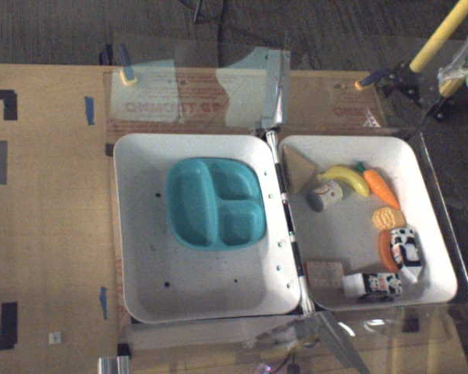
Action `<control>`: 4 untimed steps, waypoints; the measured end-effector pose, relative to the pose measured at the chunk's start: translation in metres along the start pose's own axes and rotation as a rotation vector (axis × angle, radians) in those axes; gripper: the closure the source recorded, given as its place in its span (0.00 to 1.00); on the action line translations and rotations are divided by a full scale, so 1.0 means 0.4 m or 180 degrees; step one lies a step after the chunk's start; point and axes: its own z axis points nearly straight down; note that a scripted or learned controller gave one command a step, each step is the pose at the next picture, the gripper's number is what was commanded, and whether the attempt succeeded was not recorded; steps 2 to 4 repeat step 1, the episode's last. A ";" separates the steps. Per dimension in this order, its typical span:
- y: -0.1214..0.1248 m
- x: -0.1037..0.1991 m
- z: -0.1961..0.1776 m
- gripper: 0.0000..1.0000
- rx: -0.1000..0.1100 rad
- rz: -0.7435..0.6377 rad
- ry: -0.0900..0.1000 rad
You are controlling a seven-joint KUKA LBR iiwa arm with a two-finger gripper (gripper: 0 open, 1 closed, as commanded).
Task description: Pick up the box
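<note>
Gripper state: cannot tell. Box, cow-patterned, at 4 o'clock in right bin, touching carton. Teal plate in left bin.

2 bins, 1 plate, 2 cartons

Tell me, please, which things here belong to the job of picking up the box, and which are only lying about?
For the job:
- box, black and white, at the right bin's right side

Lying about:
- teal plate in the left bin
- banana
- carrot
- can
- carton, lying near the front
- tan block
- orange pieces
</note>
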 end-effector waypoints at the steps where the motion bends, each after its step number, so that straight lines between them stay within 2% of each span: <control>1: -0.037 0.050 0.185 0.00 0.0016 0.1099 -0.0002; 4: -0.037 0.050 0.185 0.00 0.0016 0.1099 -0.0002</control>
